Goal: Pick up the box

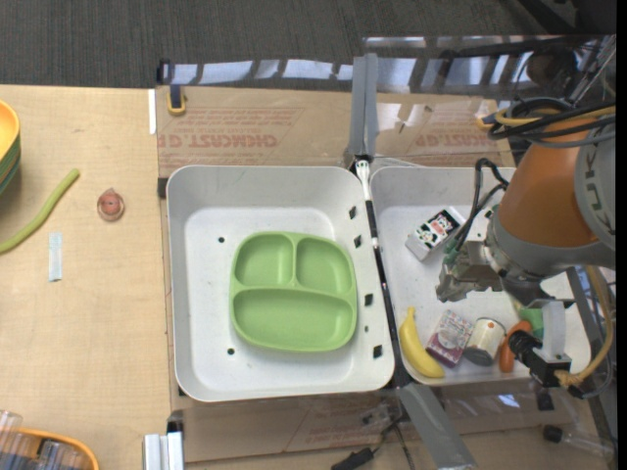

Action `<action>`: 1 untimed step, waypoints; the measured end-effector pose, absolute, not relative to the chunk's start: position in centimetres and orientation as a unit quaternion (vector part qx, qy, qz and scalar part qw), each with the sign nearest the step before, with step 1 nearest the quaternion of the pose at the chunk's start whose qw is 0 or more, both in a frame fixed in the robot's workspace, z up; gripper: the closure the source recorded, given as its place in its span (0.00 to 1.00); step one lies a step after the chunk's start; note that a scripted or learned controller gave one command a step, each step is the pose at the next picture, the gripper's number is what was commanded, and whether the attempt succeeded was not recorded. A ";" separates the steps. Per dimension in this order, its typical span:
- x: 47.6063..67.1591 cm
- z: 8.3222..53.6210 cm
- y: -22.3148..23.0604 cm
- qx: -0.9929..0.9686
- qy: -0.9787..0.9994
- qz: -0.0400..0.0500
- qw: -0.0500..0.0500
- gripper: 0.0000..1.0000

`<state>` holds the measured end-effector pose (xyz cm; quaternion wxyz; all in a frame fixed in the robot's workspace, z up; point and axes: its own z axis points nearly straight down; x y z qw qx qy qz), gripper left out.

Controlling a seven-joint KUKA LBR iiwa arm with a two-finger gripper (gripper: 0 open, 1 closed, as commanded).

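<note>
A small white box with dark and green print (434, 232) lies tilted in the right bin (397, 204), toward its back left. My gripper (458, 282) hangs over the middle of that bin, a little in front of and to the right of the box, apart from it. The orange band of the arm (549, 199) rises behind it. Nothing shows between the fingers.
A yellow banana (419, 346), a pink-patterned packet (452, 336), a small can (483, 341) and an orange and green item (519, 331) lie along the right bin's front. A green divided plate (294, 292) sits in the left bin (186, 292).
</note>
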<state>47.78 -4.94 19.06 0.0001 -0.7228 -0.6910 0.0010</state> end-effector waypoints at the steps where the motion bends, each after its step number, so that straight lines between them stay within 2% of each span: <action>1: 47.8 19.1 -4.9 -0.723 -0.691 0.001 0.000 0.00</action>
